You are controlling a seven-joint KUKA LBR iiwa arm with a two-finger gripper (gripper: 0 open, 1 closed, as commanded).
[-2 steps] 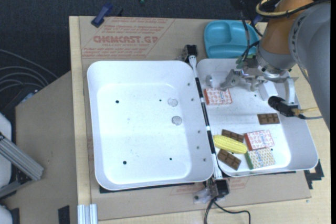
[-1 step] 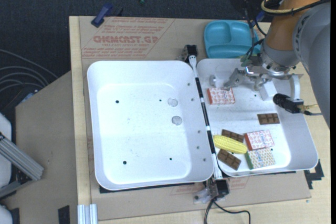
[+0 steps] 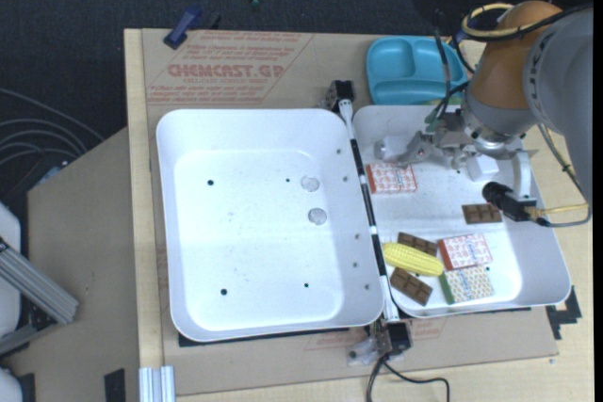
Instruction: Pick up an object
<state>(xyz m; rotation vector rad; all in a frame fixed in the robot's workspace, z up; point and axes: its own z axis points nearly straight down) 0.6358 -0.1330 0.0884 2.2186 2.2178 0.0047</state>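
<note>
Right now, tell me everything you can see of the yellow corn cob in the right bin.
The corn cob is a small yellow ear with bumpy rows of kernels, looking like a plastic toy. It lies on its side, running aslant from upper left to lower right, near the right bin's left wall in the front half. A brown chocolate-like bar lies against its upper edge, and a second brown bar sits just below it. The claw is farther back, not touching it.

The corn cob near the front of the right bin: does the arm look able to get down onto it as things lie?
Probably yes. The corn cob lies uncovered on top, with open space above it. Brown blocks touch its sides, so a clean grip could be awkward.
</note>
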